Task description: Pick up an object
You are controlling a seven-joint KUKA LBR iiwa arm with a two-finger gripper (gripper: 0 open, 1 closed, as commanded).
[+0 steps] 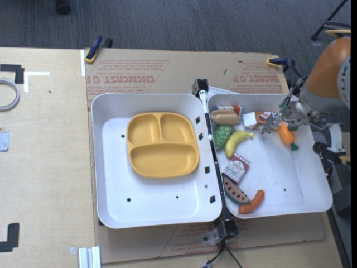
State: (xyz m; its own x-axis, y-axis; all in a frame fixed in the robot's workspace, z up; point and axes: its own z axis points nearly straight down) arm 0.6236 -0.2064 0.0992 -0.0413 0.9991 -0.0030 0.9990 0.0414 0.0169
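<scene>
1. The camera view looks down on two shallow white bins set side by side on a brown cardboard sheet [167,71]; the left white bin [111,205] bears a yellow plastic plate with three compartments [163,144], which lies flat near the bin's middle.
2. The right white bin [290,188] bears a scatter of toy food; a toy hot dog in a bun [225,116] lies at the far left corner; a green bunch of toy grapes [222,135] sits just beside it, touching a yellow toy banana [237,141].
3. Nearer the camera lie a small red-and-white printed packet [236,167], a toy watermelon slice [234,191] and a red-orange toy sausage [251,202] by the near wall; a small white-and-red block [249,119] sits near the far wall.
4. The grey arm with its orange band [329,68] reaches in from the right; its two-finger gripper [271,123] hangs low over the far part of the right bin.
5. The small orange toy carrot with a green tip [286,135] lies just beside the gripper, on its right and slightly nearer the camera; it looks close to touching the metal parts, yet it is not between the fingers.
6. Whether the claw stands wide or narrow, I cannot tell; the fingertips are too small and cluttered to read.
</scene>
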